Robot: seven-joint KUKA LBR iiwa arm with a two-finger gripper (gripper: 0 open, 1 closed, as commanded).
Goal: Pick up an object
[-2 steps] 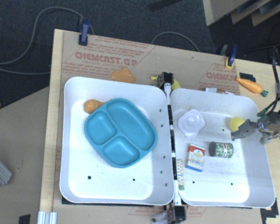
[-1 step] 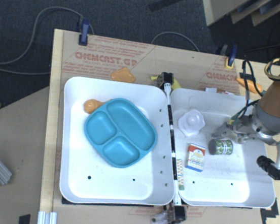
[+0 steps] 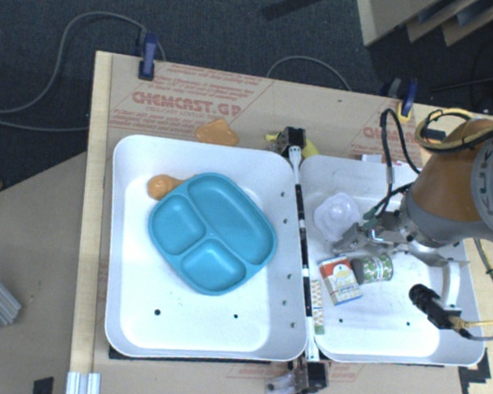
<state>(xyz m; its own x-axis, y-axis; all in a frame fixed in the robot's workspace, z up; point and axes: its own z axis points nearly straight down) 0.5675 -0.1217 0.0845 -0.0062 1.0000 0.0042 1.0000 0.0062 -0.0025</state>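
**Low over the right bin, nothing lifted yet**

We are hovering our gripper (image 3: 360,238) low inside the right bin (image 3: 388,353). Nothing is showing in its hold, so we are judging the pick as not yet made. We cannot tell from this slant whether the gripper is open or closed, as the wrist is hiding too much of it. As we are reading it, two steps are remaining: closing on one object and raising it clear of the bin.

The likeliest object is lying just on the near side of the gripper: a small can (image 3: 372,269) on its side. It may be touching the gripper, though we cannot say. A red-and-white box (image 3: 341,282) is lying flat right beside the can, near-side of the gripper and toward the left bin (image 3: 194,320). A clear cup (image 3: 334,214) is resting close on the gripper's far side, also toward that bin.

These three are crowding one another, and we are taking that as the main hindrance. Going for the can could nudge the box, and a can on its side is likely to roll. The wall (image 3: 300,235) between the bins is also running near the gripper.

Well away from the gripper, the left bin is carrying a blue plate (image 3: 213,232) with an orange piece (image 3: 161,187) at its far edge. Neither is getting in our way. Another orange thing (image 3: 217,131) is lying on the worktop (image 3: 100,217) beyond the left bin.
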